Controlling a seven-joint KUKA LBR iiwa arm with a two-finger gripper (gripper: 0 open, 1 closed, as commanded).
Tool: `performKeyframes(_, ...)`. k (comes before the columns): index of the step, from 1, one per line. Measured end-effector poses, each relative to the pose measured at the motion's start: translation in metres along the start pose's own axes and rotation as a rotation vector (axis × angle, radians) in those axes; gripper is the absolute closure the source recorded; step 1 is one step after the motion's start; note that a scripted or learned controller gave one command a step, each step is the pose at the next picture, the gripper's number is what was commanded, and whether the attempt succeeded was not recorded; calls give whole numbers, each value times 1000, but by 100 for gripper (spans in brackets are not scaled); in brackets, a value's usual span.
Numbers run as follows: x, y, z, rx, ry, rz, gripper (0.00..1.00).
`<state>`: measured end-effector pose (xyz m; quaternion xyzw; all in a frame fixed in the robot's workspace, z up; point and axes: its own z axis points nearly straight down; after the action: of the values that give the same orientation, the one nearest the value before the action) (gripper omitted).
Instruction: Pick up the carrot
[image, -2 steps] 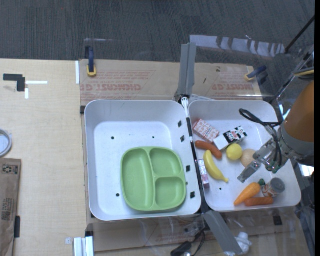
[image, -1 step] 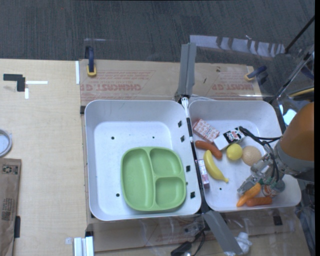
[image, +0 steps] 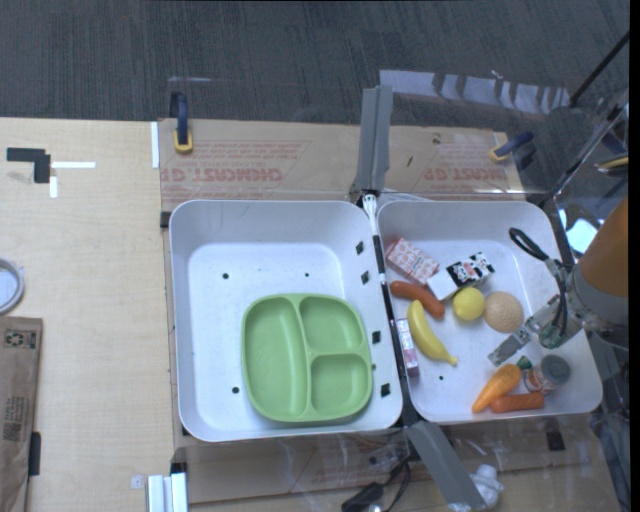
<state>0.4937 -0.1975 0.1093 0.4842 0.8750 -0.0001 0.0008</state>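
Observation:
The carrot (image: 496, 388) is orange with a green top and lies tilted near the front right of the right bin (image: 470, 215). A second, redder orange piece (image: 518, 403) lies right beside it at the front wall. My gripper (image: 510, 347) reaches in from the right and hovers just above and behind the carrot's green end, between the carrot and a beige egg-shaped item (image: 503, 311). Nothing is visibly held.
The right bin also holds a banana (image: 428, 333), a lemon (image: 468, 303), a sausage (image: 415, 293), a pink packet (image: 412, 260), a black-and-white box (image: 470, 270) and a small grey-capped item (image: 553, 371). A green divided plate (image: 305, 356) sits in the left bin (image: 200, 300).

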Motion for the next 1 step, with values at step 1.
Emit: performKeyframes(1, 45, 9, 19, 2, 3, -13, 0)
